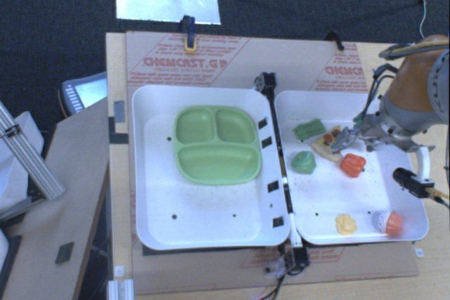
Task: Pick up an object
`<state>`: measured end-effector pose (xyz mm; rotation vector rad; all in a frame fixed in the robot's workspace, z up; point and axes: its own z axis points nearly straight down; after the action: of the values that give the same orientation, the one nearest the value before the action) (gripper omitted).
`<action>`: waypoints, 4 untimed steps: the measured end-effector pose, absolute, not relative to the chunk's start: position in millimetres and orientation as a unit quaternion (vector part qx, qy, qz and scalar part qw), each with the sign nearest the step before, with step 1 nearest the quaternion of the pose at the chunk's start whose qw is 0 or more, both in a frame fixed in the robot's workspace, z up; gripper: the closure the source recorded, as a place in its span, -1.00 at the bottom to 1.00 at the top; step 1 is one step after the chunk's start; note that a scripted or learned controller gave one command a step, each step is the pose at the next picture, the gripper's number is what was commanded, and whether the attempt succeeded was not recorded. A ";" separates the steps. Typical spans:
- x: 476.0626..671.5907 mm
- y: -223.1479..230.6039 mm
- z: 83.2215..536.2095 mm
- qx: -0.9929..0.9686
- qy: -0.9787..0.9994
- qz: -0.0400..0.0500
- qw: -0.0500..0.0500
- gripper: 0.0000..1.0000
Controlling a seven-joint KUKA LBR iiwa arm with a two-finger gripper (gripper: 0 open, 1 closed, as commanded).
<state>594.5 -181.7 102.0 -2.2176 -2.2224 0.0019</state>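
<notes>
My gripper (342, 143) hangs low in the right bin (408, 221), reaching in from the right. Its tip is right over the near end of a flat pizza-slice toy (325, 145). Just below and to the right of the tip lies a red-orange pepper (353, 165). A green leafy piece (309, 128) sits up and to the left of the slice, and a round green pepper (304, 162) lies below it. Near the bin's front edge rest a yellow lump (345, 224) and an orange-and-white piece (388, 223). Nothing is seen between the fingers.
The left bin (155, 221) holds a light green divided plate (214, 145) near its middle. A black-clipped divider (275, 151) runs between the two bins. The bins rest on a cardboard sheet (211, 60) on the bench.
</notes>
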 end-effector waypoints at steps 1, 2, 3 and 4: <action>598.2 -183.1 89.1 -0.707 -0.707 -0.002 -0.005 -1.00; 600.5 -181.4 101.9 -0.706 -0.708 -0.006 -0.007 1.00; 613.0 -181.3 156.3 -0.705 -0.709 -0.002 -0.003 1.00; 614.1 -179.5 221.8 -0.705 -0.709 -0.002 -0.004 1.00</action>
<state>614.1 -179.5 221.8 -2.2207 -2.2337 -0.0071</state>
